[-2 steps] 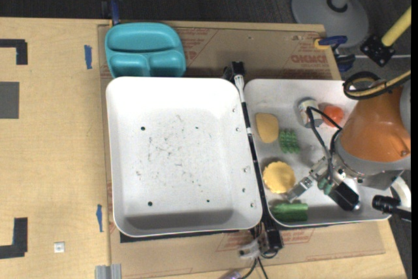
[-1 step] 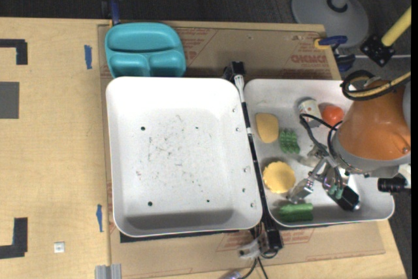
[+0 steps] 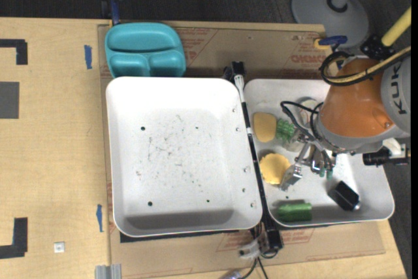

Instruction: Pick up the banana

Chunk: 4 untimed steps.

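Green cylinder [image 3: 292, 210]: nearest item, on the near side of the gripper [image 3: 292, 178] and clear of its approach.

Black block [image 3: 344, 195]: view-right of the gripper.

Gripper: inside the right bin [image 3: 385, 206]. Whether the pincer is wide or narrow cannot be told.

Banana [image 3: 273, 168]: judged to be the yellow piece just view-left of the gripper, placing the gripper for a grasp.

Second yellow piece [image 3: 264, 126] and green item [image 3: 285, 131]: beyond the gripper.

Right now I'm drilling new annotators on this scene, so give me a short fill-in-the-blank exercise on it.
The gripper hangs over the bin on the view's ___.
The teal tray lies behind the bin on the view's ___.
The band above the wrist is ___.
Missing: right; left; orange.
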{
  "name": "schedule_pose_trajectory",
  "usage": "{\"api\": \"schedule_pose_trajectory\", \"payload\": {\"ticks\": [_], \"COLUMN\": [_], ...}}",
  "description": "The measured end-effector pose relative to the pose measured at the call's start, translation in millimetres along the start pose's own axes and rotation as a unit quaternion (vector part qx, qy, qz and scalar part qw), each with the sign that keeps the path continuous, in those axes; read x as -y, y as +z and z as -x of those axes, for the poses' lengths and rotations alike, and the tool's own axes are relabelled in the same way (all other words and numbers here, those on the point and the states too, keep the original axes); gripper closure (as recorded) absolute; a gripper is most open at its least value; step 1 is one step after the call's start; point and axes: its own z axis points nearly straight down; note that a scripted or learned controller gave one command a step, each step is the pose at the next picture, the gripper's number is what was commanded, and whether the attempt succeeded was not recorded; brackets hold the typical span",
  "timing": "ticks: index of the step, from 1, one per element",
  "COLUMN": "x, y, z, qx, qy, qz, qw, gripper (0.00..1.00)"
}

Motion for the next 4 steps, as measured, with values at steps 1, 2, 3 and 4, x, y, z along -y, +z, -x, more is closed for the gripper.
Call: {"api": "schedule_pose_trajectory", "payload": {"ticks": [1, 2, 3, 4], "x": [-79.9, -132.7, -188.9, -252.3], "y": [-72.4, -99.0, -32.9, -0.9], "z": [-70.3, -107.2, -126.4, -91.1], "qx": [-0.003, 0.0, -0.003, -0.001], "qy": [-0.072, -0.146, -0.266, -0.122], "qz": [0.004, 0.001, 0.0, 0.001], "qw": [0.9974, 0.9893, 0.9639, 0.9925], "gripper": [0.0, 0.0, 0.0, 0.0]}}
